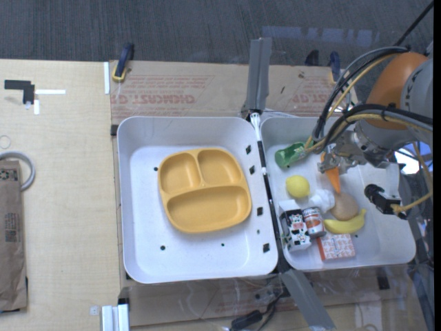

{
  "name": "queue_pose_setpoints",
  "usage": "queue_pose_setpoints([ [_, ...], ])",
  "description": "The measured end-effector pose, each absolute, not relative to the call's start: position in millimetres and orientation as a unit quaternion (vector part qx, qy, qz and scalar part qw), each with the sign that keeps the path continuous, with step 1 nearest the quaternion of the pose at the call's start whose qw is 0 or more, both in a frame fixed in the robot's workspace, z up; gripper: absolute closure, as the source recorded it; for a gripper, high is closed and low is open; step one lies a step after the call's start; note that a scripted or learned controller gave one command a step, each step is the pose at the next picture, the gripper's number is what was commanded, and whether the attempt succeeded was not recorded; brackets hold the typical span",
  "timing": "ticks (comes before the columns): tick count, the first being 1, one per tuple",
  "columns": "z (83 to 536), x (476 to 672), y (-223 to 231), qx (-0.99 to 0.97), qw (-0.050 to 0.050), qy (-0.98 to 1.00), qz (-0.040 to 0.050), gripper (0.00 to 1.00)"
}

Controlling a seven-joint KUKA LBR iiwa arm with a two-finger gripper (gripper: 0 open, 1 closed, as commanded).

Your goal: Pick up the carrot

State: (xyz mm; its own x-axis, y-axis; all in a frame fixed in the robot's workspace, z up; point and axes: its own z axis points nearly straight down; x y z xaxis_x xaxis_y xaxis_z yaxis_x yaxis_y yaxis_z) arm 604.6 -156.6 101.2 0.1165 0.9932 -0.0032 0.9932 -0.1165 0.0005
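Taking the right bin (386, 257) as the landmark, its near edge held a small red-and-white carton (337, 247), with a black-and-white packet (295, 230) and a little red can (313, 221) just left of it. A banana (346, 223) lay just behind the carton, touching a brownish round thing (344, 205) and a white lump (322, 199). Further in sat a lemon (298, 186), and beyond that a green object (290, 154) near the bin's far left corner. The carrot (333, 178) stood tilted near the bin's middle, its orange tip pointing toward the near side, its upper end right at the gripper (331, 163). The jaws seemed clamped on that upper end, though cables and shadow blurred the contact. The arm (396, 126) came in over the bin's right wall, wrist bent down and leftward, orange band (403, 81) raised over the far right corner, with black and yellow cables looping around it. Left of the right bin, the other bin (131, 205) held a yellow divided plate (204, 189). Both sat on the counter (55, 185).
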Motion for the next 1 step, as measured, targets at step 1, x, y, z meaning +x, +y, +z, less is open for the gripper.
queue_pose_setpoints([
  [1,228.4,588.5,-160.2,0.782,0.000,0.623,-0.0016,1.00],
])
